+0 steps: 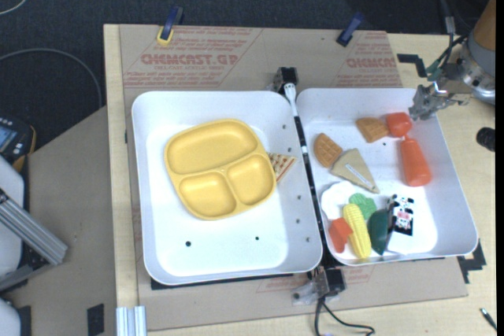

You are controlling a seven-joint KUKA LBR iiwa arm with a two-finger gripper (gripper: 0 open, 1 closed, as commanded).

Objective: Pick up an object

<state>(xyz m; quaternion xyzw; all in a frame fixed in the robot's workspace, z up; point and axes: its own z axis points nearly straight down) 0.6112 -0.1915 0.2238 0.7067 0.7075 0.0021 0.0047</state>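
Smooth orange carrot [414, 160], blunt-ended

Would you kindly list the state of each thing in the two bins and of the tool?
Yellow plate: upright in left bin, compartments bare.
Waffle piece: flat, tucked at plate's right edge.
Orange carrot: lying in right bin.
Corn: lying on small white plate.
Tool: over right bin's far edge, grasping nothing visible.

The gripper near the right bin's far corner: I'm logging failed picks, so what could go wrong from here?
1. The gripper hangs by the right white bin's rim; descending, it might strike the wall.
2. The small red round toy touches the tan wedge-shaped piece, so a grasp could nudge both.
3. The orange-red cylinder may roll away.
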